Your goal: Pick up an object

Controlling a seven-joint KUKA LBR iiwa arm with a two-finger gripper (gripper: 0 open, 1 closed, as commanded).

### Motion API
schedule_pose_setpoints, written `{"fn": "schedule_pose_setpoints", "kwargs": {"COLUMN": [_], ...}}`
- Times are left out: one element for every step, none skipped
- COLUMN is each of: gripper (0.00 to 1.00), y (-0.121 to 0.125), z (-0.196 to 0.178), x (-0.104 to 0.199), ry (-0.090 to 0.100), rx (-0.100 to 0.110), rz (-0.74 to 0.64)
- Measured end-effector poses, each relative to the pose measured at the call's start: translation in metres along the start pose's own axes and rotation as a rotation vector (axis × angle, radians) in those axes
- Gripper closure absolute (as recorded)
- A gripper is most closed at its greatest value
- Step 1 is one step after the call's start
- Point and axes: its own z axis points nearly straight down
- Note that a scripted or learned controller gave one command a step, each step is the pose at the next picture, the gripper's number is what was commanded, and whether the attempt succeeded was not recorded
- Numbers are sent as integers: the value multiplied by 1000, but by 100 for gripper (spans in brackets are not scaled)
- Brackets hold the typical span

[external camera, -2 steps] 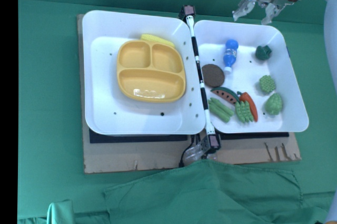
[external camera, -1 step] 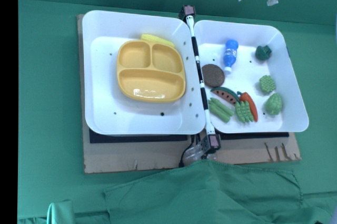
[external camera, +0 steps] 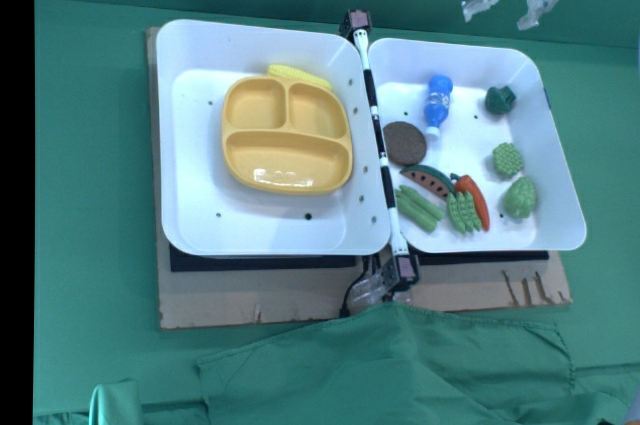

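Candidates: you've got a spread of toy food in the right bin (external camera: pixel 560 213), all lying loose and apart enough to choose from.
Nearest pick: the dark green piece (external camera: pixel 499 99) sits by the far wall, closest to where your gripper (external camera: pixel 510 3) hangs, so I'd judge it the likeliest target.
Others: blue bottle (external camera: pixel 436 102) lies lengthwise near the divider, brown disc (external camera: pixel 404 143) just below it; watermelon slice (external camera: pixel 427 181), pea pods (external camera: pixel 440 209) and carrot (external camera: pixel 474 201) crowd together at the near side, touching or nearly so, which looks awkward for a clean grasp.
Right edge: two bumpy green items (external camera: pixel 508 159), (external camera: pixel 519 197), each with room around it.
Gripper: up high beyond the bin's far corner, fingers spread wide, nothing between them. Nothing picked yet.
Left bin: left bin (external camera: pixel 200 63) holds a yellow divided tray (external camera: pixel 287 135) with a yellow item (external camera: pixel 298 76) tucked behind it.
Divider: a striped bar (external camera: pixel 377 133) runs between the bins.
Surface: bins rest on cardboard (external camera: pixel 250 308) over a green-covered bench (external camera: pixel 90 163), with green cloth (external camera: pixel 400 368) bunched in front.
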Motion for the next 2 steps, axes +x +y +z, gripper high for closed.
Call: {"fn": "schedule_pose_setpoints", "kwargs": {"gripper": [0, 0], "y": [0, 1], "z": [35, 51], "x": [-46, -43], "ry": [0, 0], "rx": [1, -1], "rz": [1, -2]}}
